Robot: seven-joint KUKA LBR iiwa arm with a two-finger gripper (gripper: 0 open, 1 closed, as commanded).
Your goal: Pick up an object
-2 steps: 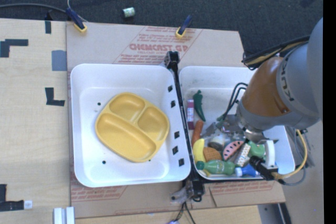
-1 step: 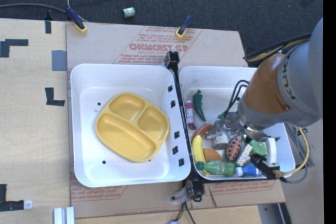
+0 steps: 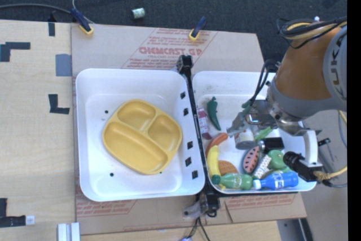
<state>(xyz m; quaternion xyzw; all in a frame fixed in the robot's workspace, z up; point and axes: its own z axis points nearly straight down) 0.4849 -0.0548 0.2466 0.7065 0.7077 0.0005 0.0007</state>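
Brown cardboard bench (image 3: 163, 51) carries both bins; your targets crowd the right bin's (image 3: 225, 83) near edge, the blue bottle (image 3: 277, 181) in its near-right corner. Drop straight onto one isolated item. Your gripper (image 3: 246, 128) hovers low mid-bin, arm angled from the right; its spread is unreadable.

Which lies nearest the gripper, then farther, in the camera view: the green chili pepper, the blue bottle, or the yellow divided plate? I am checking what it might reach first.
From the gripper:
1. Green chili pepper, just to its left in the right bin.
2. Blue bottle, along that bin's bottom edge.
3. Yellow divided plate, in the left bin.
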